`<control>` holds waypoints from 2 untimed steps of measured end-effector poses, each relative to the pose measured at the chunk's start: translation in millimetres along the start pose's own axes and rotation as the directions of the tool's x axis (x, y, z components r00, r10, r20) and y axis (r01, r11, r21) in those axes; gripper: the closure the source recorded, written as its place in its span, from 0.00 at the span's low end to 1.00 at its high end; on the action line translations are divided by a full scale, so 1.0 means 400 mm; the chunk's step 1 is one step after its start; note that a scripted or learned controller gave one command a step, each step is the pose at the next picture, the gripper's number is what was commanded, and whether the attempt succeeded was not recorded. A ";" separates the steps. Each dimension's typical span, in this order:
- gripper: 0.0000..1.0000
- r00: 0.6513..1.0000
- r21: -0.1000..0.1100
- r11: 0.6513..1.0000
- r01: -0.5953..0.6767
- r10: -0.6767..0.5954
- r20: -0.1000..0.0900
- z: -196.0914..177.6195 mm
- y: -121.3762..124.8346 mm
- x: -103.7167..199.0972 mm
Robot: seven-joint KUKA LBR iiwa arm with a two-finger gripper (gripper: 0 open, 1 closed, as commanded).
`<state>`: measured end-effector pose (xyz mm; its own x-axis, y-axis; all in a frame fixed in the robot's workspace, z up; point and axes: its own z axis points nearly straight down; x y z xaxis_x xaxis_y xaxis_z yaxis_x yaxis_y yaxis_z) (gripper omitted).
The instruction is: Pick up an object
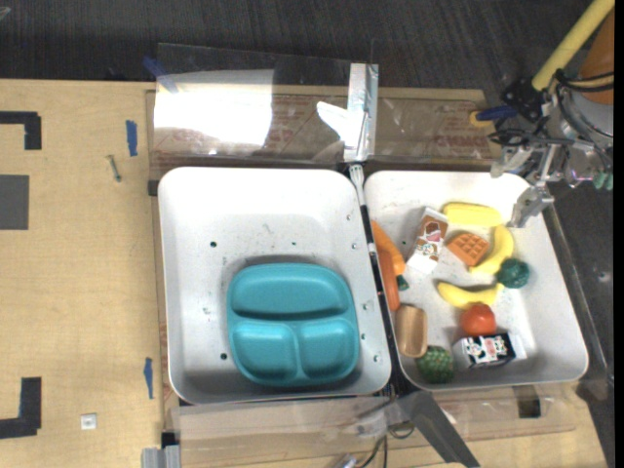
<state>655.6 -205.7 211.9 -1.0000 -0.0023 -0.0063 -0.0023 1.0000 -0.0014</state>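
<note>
Not yet picked up anything, judging by the scene: gripper (531,203) poised at the upper right corner of the right bin (565,300), nothing seen between its fingers. Whether apart or together, impossible to tell at this size and blur.

All toys lying loose in that bin. Closest: a banana (472,212), just beside the gripper on its left and slightly below. A waffle (468,249) touching that banana, further down-left. A green ball (514,274) below the gripper, a 2nd banana (463,293) and a tomato (478,318) lower again. Carrot (388,259) far left of the gripper, against the bin wall.

Left to do, by estimate: descent onto 1 toy, closing, lifting. Teal tray (292,322) in the left bin (185,261), well apart.
</note>
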 end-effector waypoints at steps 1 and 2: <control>0.00 0.983 0.001 0.983 -0.185 0.185 0.011 0.273 -0.044 -0.001; 0.00 0.951 -0.001 0.951 -0.309 0.309 0.001 0.311 -0.023 0.075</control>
<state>626.5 -215.0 87.5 -0.9517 0.3069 -0.0069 0.3069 0.9517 0.0011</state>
